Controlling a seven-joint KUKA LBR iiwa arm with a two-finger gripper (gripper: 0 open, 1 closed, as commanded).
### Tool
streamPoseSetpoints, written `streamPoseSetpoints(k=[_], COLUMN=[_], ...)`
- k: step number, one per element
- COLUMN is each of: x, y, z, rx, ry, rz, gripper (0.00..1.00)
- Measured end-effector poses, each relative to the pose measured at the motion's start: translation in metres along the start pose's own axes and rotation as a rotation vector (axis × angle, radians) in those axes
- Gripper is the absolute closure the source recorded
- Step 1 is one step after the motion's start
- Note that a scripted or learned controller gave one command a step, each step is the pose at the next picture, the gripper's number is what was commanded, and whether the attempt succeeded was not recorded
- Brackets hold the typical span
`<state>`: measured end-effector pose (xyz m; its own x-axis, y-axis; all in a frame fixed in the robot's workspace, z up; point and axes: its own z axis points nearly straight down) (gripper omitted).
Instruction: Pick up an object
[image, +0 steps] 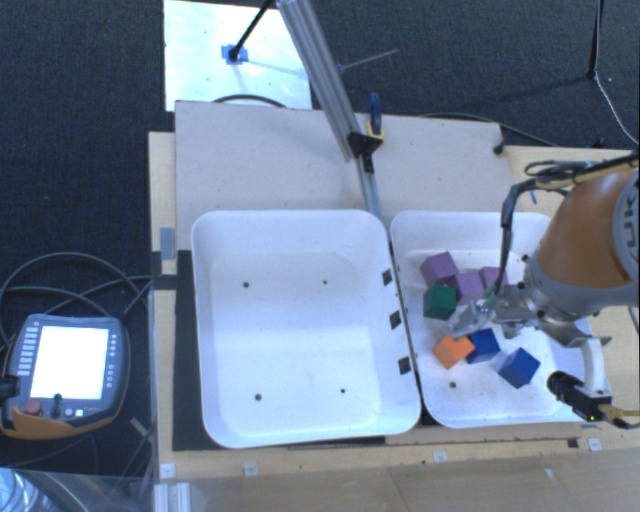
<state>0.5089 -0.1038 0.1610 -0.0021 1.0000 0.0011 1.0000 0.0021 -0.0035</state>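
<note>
The camera view took in, far to the left of the gripper (472, 318), a teach pendant (62, 375) lying on the dark floor beside the bench. Next came the left bin (215, 240), well apart from the gripper. The right bin (412, 232) held the blocks, and the gripper hung low among them, its metal fingers (464, 320) reaching leftward from the wrist. Whether they were spread or pressed together could not be told, and nothing was seen between them.

Just left of the gripper and a little above sat a green block (439, 301). Above that was a purple block (438, 268), with a second purple block (470, 285) beside it, close over the fingers. Just below the gripper lay an orange block (453, 350), touching or nearly touching a blue block (483, 344) on its right. Another blue block (519, 367) sat lower and further right, under the arm (585, 245). The blocks were roughly cubic, showing no long axis; each sat turned at its own slight angle.
</note>
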Motion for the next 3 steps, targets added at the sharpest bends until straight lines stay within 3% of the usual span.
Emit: streamPoseSetpoints(k=[1,2,3], x=[-0.0048,-0.0069,-0.0059], y=[-0.0038,0.0026,0.0044], z=[0.0393,0.0432,0.0334], rx=[-0.013,-0.031,-0.035], ry=[-0.001,-0.009,-0.007], rz=[0.001,0.0,-0.002], gripper=[0.0,0.0,1.0])
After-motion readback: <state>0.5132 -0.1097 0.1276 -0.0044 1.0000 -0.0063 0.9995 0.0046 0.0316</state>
